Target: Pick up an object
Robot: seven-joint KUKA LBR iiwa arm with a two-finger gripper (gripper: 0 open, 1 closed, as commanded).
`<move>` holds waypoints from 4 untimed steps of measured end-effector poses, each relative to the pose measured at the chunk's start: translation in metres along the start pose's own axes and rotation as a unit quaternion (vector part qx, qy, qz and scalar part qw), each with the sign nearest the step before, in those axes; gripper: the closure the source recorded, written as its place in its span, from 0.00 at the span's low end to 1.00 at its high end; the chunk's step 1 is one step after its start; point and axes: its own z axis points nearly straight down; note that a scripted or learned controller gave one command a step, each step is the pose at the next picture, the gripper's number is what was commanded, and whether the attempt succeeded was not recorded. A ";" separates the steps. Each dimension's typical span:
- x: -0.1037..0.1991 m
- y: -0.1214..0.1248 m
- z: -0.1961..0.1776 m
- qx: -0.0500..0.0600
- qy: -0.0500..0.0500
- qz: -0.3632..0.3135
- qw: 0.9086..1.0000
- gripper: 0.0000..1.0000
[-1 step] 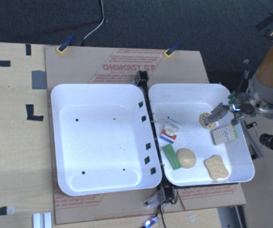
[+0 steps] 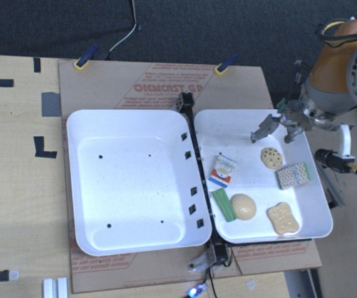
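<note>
Objects for picking lie loose in the right bin, scattered and mostly apart: round speckled cookie and green-grey sponge near the far right wall, small carton, green stick touching a tan ball, and a tan biscuit toward the near rim. The left bin sits alongside. The gripper hovers over the right bin's far corner just above the cookie, fingers spread apart and holding nothing, so I judge the cookie the likeliest target.

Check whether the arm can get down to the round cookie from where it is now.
Probably yes. The end effector hovers just above the cookie in the right bin, with nothing lying over it; the sponge beside it sits apart.
</note>
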 end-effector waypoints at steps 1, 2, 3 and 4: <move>-0.030 0.058 -0.029 -0.004 -0.001 0.000 1.000 0.00; -0.042 0.052 0.112 0.005 0.001 0.002 1.000 0.00; -0.042 0.055 0.102 -0.001 -0.001 0.001 1.000 0.00; 0.068 0.057 0.114 -0.001 0.002 -0.003 1.000 0.00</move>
